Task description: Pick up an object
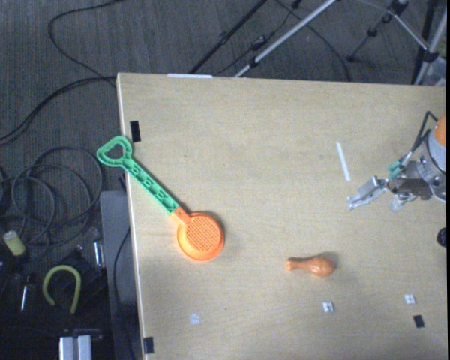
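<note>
Approach step: the claw (364, 196) hangs spread and empty near the desk's (270, 126) right edge; next it must descend onto the orange pear-shaped toy (313, 265).

The arm enters from the right edge of the camera view, with only its last section showing: a sliver of the orange band (439, 135) at the top, the grey wrist (433, 172) below it. The gripper (362, 198) extends leftward from the wrist, low over the tan bench top (270, 141), its metallic fingers (366, 192) pointing left and slightly downward. The fingers appear slightly parted at their tips, with nothing visible between them. Dark cables (418, 142) loop along the wrist's upper side. The gripper lies toward the right edge of the bench top, about midway down its depth.
</note>
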Available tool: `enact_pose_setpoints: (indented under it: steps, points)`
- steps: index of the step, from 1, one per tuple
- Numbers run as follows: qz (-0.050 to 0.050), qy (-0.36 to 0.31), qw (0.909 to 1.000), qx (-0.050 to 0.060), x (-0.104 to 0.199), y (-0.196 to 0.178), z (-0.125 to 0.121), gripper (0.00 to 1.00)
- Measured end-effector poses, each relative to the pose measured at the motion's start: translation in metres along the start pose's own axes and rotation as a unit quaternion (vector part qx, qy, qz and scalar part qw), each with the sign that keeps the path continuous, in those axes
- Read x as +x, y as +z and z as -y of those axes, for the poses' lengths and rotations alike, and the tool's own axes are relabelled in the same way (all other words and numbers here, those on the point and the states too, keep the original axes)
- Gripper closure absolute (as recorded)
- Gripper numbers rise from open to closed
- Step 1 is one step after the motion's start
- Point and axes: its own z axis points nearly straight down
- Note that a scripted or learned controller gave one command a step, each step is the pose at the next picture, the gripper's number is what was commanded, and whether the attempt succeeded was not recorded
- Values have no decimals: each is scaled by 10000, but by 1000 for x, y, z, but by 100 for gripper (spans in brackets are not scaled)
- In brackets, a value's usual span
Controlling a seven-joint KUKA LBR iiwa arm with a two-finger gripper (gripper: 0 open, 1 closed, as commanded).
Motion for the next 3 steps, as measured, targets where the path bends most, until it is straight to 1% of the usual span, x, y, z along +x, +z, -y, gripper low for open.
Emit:
enact_pose_setpoints:
  steps: [1, 2, 3]
  points:
    - [0, -984, 9951, -3, -27, 110, -57, 0]
    - [4, -758, 9971, -8, -14, 179, -128, 0]
    - [5, -889, 9960, -12, 34, 178, -150, 0]
